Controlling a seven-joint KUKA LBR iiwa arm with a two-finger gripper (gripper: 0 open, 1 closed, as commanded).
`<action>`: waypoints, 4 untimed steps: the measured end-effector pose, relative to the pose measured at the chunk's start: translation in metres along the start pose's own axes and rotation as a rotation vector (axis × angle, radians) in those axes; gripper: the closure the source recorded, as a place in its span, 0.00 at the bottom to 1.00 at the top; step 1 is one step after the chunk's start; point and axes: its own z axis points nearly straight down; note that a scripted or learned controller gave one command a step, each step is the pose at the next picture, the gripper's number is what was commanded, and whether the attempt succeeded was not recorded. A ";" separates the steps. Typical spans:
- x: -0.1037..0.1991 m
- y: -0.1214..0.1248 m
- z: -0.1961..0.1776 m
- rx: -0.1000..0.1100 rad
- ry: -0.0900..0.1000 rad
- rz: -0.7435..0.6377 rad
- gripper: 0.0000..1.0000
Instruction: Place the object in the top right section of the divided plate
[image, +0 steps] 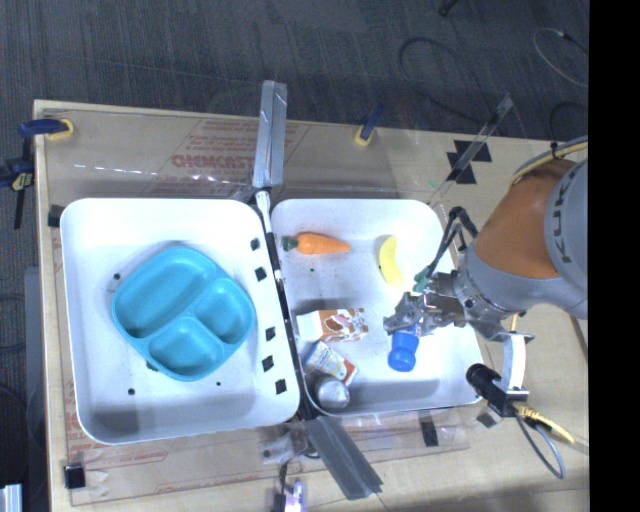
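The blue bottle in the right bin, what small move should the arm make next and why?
Probably a short descent onto the blue bottle: the end effector sits just above it in the right bin, and the blue divided plate in the left bin holds nothing yet.

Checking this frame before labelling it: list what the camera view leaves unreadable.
- Gripper: fingers too blurred and cluttered to read, over the small blue plastic bottle.
- Printed snack packets: labels too small.
- Grey arm: cut off by the right edge.
- Blue divided plate: compartments are visible, nothing hidden there.
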 end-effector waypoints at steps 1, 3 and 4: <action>0.107 -0.021 -0.016 -0.001 0.000 -0.068 1.00; 0.177 -0.016 -0.042 -0.003 -0.002 -0.050 1.00; 0.240 -0.002 -0.011 -0.001 -0.003 0.025 1.00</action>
